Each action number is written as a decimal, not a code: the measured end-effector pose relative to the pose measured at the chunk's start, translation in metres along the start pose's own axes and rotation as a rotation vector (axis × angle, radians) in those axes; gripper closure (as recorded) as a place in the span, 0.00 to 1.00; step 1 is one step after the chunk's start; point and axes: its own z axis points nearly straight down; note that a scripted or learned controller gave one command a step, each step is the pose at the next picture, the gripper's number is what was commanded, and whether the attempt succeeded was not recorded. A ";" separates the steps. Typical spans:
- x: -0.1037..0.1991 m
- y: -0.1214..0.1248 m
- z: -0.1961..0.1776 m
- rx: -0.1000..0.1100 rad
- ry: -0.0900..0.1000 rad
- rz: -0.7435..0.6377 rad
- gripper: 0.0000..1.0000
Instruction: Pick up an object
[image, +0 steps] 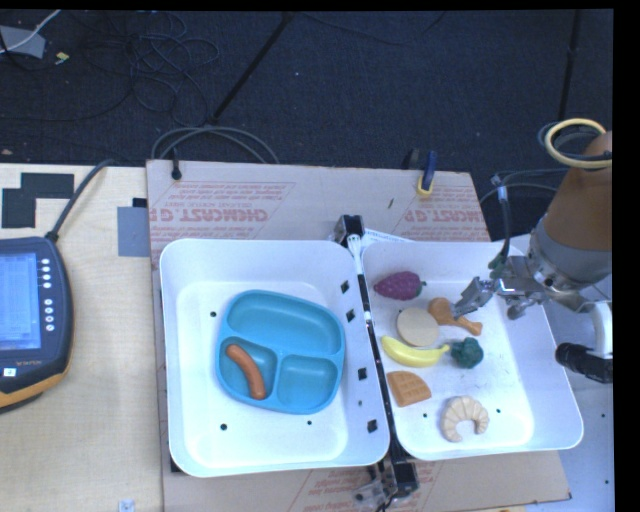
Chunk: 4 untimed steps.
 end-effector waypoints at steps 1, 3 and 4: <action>0.003 -0.033 0.096 -0.008 -0.001 0.000 0.00; 0.042 -0.002 0.111 0.001 0.003 -0.002 0.00; 0.023 0.019 0.111 0.000 0.000 0.001 0.00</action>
